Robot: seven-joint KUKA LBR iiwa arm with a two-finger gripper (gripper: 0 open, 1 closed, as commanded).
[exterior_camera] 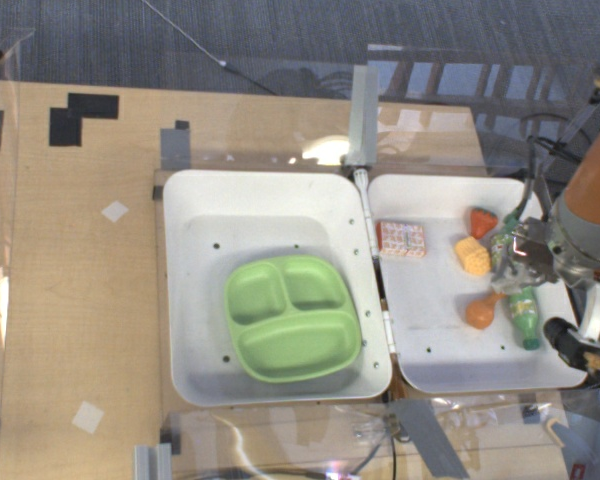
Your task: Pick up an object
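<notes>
The pale wooden surface point(80, 298) carries two shallow white bins side by side. The left bin point(190, 218) holds a green divided plate point(292, 318), sitting a little toward the bin's near right corner and turned slightly askew. The right bin point(430, 328) has the small stuff, gathered mostly toward its right side. The arm point(592, 193), grey with its orange band, reaches in over that side, and the tool point(515, 253) hangs low among the objects; how its jaws stand I cannot tell from here. Just below the tool lies a green bottle point(525, 318), stretched toward the bin's near edge. Close by on its left is an orange pear-shaped piece point(482, 311). Above that sits a yellow corn-like piece point(471, 256), with a red-orange piece point(482, 221) touching it behind. Well apart, by the wall between the bins, rests a small patterned box point(401, 239).
</notes>
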